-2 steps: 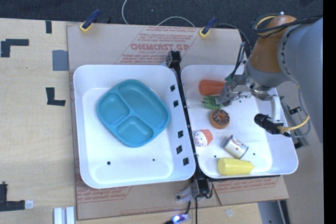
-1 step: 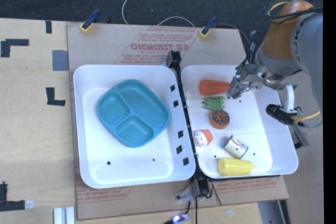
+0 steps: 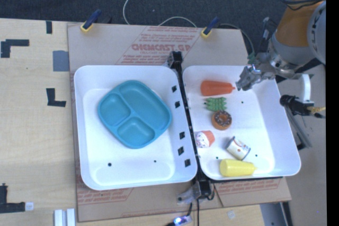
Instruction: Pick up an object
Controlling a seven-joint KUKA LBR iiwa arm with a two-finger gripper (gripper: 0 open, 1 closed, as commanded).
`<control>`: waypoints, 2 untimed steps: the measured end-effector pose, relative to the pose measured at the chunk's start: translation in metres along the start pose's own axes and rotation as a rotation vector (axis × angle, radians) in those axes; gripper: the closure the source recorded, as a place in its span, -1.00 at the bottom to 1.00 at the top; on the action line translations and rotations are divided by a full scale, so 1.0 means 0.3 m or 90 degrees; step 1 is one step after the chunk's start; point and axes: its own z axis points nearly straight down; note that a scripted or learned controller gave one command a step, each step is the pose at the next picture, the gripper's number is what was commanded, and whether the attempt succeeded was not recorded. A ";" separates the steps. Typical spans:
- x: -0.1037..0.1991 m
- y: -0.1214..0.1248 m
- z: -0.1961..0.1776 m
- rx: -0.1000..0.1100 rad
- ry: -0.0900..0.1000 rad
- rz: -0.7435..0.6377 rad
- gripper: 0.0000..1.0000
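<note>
- Jaws: my gripper (image 3: 244, 82) hangs at the far edge of the right bin (image 3: 283, 129), just beside the carrot's tip; I cannot tell their spread, and nothing sits between them.
- Progress, as I judge it: nothing lifted; closing on an object and raising it both remain.
- Left bin (image 3: 90, 166): teal tray (image 3: 134, 113), smooth moulded plastic, rounded, three compartments.
- Right bin: toy carrot (image 3: 216, 88), orange, tapered, lying flat, leafy green piece (image 3: 215, 104) below; round brown doughnut (image 3: 221, 119); small white-and-orange piece (image 3: 204, 139); white can (image 3: 238, 148) on its side; yellow rounded lump (image 3: 237, 168).
</note>
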 end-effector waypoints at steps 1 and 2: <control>0.002 0.002 -0.060 0.002 0.001 0.000 1.00; 0.171 -0.044 -0.053 0.004 0.002 -0.002 1.00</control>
